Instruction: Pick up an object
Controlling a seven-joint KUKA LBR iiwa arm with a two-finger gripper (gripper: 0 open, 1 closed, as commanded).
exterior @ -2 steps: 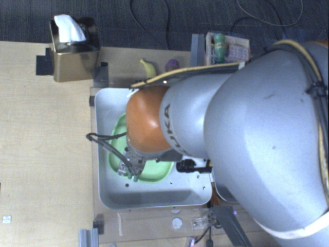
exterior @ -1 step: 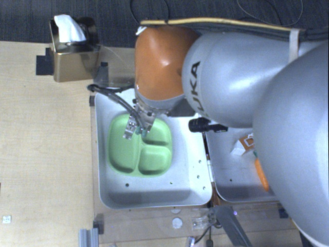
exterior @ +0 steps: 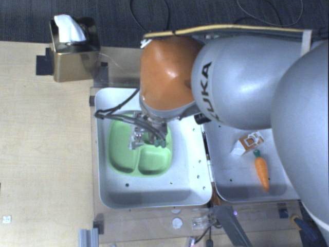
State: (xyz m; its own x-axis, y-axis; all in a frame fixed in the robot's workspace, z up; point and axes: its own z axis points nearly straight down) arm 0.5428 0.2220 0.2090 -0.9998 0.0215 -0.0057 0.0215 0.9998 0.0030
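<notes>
Arm: a grey KUKA arm with an orange band is reached in from the right and is held over the left bin, much of whose far part is covered by it.

Gripper: the gripper is seen below the orange band, directly above the green divided dish. Whether its fingers are spread or closed cannot be told, since they are small and dark against the dish. Nothing is seen held between them.

Cable: a dark cable is run from the wrist toward the left wall of the bin.

Left bin contents: a light green dish with two hollows is laid in the middle of the bin, its near edge well clear of the near wall.

Right bin contents: an orange carrot with a green tip is laid near the near wall of the right bin; a small card or packet with brown print lies just beyond it, on its far left side.

Bench items: a brown box with white tissue is stood at the far left, outside the bins.

Step in hand: the approach to a grasp is judged to be under way, with the green dish as the likely target.

Progress: no object is judged to be lifted yet.

Next move: a rim or the ridge between the hollows would have to be straddled by the fingers, then closed upon before any lift; a flat, smooth dish is judged likely to slip.
</notes>
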